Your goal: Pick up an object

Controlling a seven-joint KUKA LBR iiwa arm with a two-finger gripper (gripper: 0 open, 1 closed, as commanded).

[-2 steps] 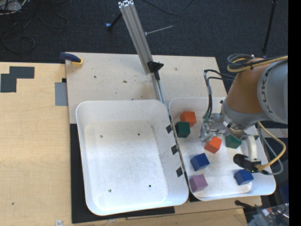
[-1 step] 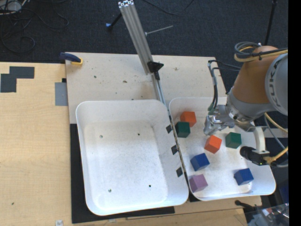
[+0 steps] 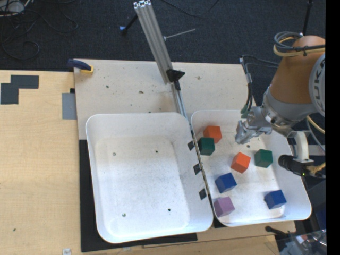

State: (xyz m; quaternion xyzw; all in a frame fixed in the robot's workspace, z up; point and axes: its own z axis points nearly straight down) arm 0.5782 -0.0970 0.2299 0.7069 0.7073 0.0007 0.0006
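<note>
The right bin (image 3: 297,209) holds several small blocks: an orange one (image 3: 213,133) and a dark green one (image 3: 206,146) near its left wall, a red-orange one (image 3: 240,162) in the middle, another green one (image 3: 263,158) to its right, two blue ones (image 3: 226,182) (image 3: 275,198) and a purple one (image 3: 223,205) near the front. My gripper (image 3: 245,134) hangs over the back half of this bin, above and between the orange block and the right green block. Nothing shows between its fingers.
The left bin (image 3: 101,142) lies beside the right one, with small black clips (image 3: 196,168) along the shared wall. A slanted aluminium bar (image 3: 156,41) rises behind the bins. A blue and yellow clamp (image 3: 81,65) sits at the bench's back left corner.
</note>
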